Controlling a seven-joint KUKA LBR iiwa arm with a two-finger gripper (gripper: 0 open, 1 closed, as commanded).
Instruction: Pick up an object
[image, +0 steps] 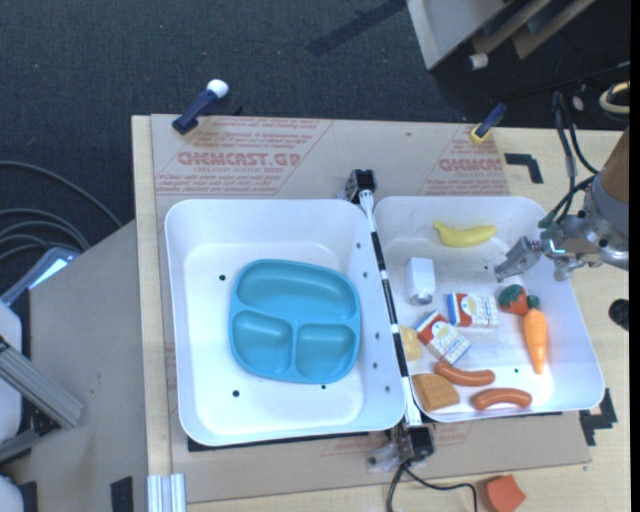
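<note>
We log two white bins side by side on the bench: the left bin (190, 300) carries a blue divided plate (295, 320), the right bin (585, 345) carries the toy food. The gripper (522, 256) hangs over the upper right part of the right bin, and we cannot tell from this slant whether its jaws are released or clenched; nothing shows between them. Relative to the jaws we list: a banana (465, 234) just up and to their left; a small white block (421, 277) further left; a carton (472, 309) below and left; a second small carton (442, 337) lower still; a small red and green piece (514, 298) just below; a carrot (537, 338) under that piece; two sausages (465, 376) (502, 399) well below, near the front wall; a cracker (434, 391) at the front left corner. All items lie apart from the jaws.
</note>
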